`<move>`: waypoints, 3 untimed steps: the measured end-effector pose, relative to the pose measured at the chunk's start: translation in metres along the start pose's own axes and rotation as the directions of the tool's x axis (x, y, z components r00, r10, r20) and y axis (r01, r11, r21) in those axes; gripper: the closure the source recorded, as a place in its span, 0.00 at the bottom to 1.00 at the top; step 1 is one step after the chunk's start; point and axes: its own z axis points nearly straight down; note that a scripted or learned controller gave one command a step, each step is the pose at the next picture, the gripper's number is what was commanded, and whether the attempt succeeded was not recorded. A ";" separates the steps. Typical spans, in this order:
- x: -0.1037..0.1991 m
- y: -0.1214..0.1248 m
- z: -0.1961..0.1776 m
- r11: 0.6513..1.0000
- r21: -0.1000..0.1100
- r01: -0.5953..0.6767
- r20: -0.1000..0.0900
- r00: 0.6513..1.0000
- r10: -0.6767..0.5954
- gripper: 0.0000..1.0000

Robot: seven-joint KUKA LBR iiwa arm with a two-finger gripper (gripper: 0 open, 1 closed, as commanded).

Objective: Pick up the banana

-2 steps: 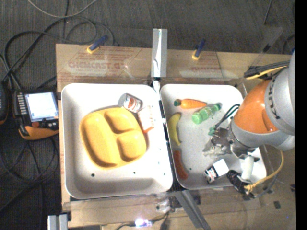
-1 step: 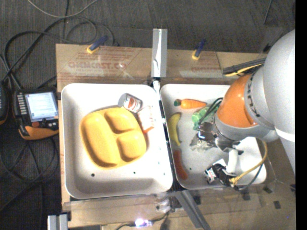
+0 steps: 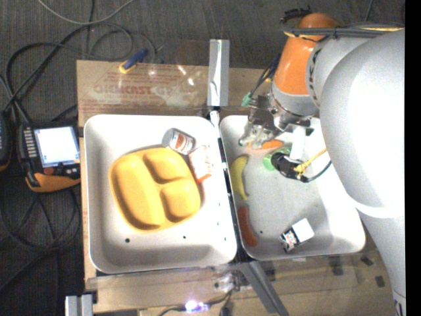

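Poised low over the right bin (image 3: 342,242), the pincer (image 3: 253,137) sits just above the banana (image 3: 239,176) lying along that bin's left wall, presumably lined up for a grasp, its opening too obscured to tell.

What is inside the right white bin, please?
In the right bin lie the banana, a red item, a small black-and-white box and an orange piece. The arm covers its far right part.
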 end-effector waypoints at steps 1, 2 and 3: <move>0.069 0.019 -0.020 1.000 0.000 0.004 0.000 1.000 -0.004 1.00; 0.082 -0.096 0.001 1.000 0.004 -0.009 -0.003 1.000 0.009 1.00; 0.143 -0.042 -0.001 0.991 0.001 -0.131 0.001 0.991 0.131 1.00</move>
